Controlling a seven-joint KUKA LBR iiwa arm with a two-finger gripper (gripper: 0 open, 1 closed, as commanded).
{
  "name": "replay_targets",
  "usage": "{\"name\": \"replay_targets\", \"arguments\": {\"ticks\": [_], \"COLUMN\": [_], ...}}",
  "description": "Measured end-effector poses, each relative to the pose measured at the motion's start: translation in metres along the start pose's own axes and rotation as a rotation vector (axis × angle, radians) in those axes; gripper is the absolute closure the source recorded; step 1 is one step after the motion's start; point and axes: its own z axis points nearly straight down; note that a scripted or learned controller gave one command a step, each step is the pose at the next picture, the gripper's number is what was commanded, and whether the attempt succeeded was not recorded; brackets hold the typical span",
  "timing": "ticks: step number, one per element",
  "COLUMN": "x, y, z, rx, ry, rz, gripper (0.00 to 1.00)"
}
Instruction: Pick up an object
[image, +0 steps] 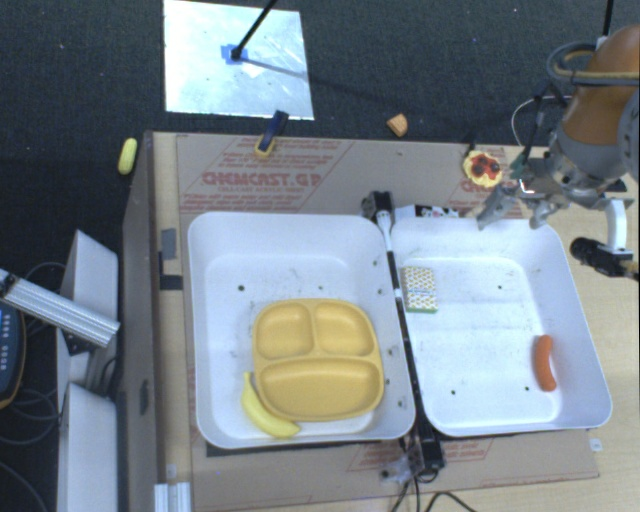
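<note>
Surface (300, 165): brown board printed with red lettering, carrying two white bins side by side, touching along a dark central seam. Left bin (215, 300) and right bin (575, 310) cover most of the board. On the far strip lie a yellow-and-blue tool (270, 133), at the left, and a small round red-and-yellow toy (482, 167), at the right.

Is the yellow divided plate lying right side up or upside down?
Right side up: the yellow plate shows its three hollow compartments facing the camera, lying flat in the left bin.
</note>
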Motion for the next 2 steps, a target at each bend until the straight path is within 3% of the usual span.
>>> {"name": "replay_targets", "arguments": {"ticks": [1,2], "x": [-0.028,-0.048], "y": [-0.023,-0.072], "z": [0.126,0.125], "rx": [0.001,0.001], "ry": [0.0,-0.001], "rz": [0.001,0.002], "gripper": [0.0,0.0]}}
